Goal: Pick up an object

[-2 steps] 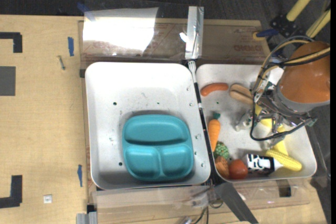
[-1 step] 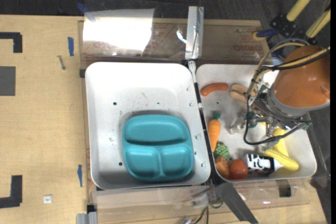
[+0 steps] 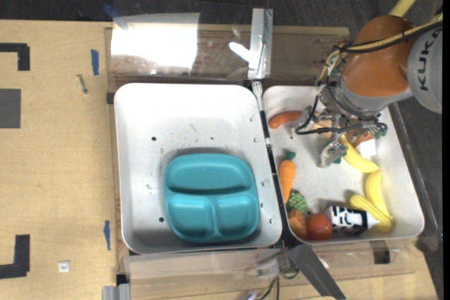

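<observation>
Nearest us in the right bin (image 3: pixel 411 211): a black-and-white toy (image 3: pixel 349 218), a tomato (image 3: pixel 320 226), corn (image 3: pixel 370 211) and a second banana (image 3: pixel 375 193). Carrot (image 3: pixel 287 176) sits left by the divider. Left bin (image 3: pixel 133 123) holds a teal divided tray (image 3: pixel 210 196). Farther back, the gripper (image 3: pixel 339 150) is low over a banana (image 3: pixel 358 160), touching or just above it; we can't tell the finger gap. A sausage (image 3: pixel 284 119) lies behind. "KU" reads on the arm (image 3: pixel 422 67).
</observation>
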